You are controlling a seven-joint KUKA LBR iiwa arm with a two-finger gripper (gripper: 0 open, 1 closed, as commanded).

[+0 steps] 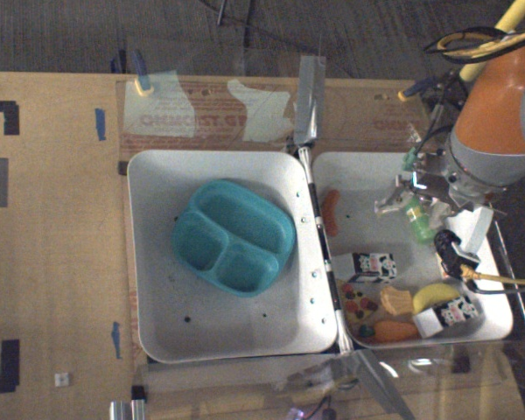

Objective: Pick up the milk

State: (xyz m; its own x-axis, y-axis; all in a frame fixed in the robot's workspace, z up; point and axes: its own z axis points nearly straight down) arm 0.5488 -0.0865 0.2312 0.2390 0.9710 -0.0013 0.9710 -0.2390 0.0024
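A small milk carton (374, 266) with black-and-white cow patches stands near the middle of the right bin (367, 178). A second cow-patterned carton (453, 312) lies at that bin's front right corner. My gripper (417, 201) hangs over the bin's back right part, up and to the right of the nearer carton and well apart from it. Right under the gripper sits a green object (421, 224), partly hidden by it.
The right bin also has a sausage (331, 211) by its left wall, and a banana (433, 296), a biscuit (395, 301), a carrot (394, 331) and a red-spotted piece (360, 309) along the front. A teal divided plate (234, 236) lies in the left bin (157, 269).
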